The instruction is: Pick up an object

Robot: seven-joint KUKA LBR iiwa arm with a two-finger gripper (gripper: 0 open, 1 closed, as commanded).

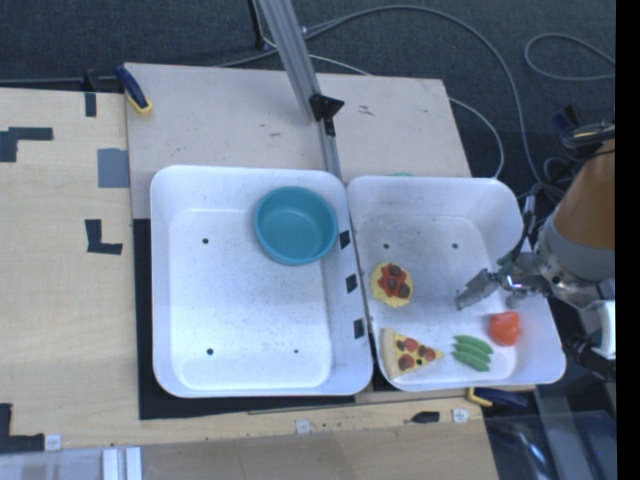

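**On the bench: two bins, five items, one tool**

Across the bench [250, 98] I log two shallow white bins side by side.

Left bin [180, 298]: one blue bowl [295, 225], upright, at the far edge toward the right corner, close to the wall shared with the neighbouring bin.

Right bin [430, 208]: four toy food items.
- Round pastry with red topping [392, 282], left of centre, near the shared wall.
- Pizza slice [408, 352], at the near left corner, just beside the near wall.
- Green pea pod [472, 351], along the near edge, well apart from the pizza slice.
- Red tomato-like piece [505, 327], just beside the pea pod, toward the right wall.

Tool [478, 288]: reaching over the right edge of the right bin, tilted toward its middle, above and left of the red piece. I see nothing between its fingers; whether they are spread or pressed together I cannot tell.

Grey arm with orange band [588, 203]: beyond the right wall.
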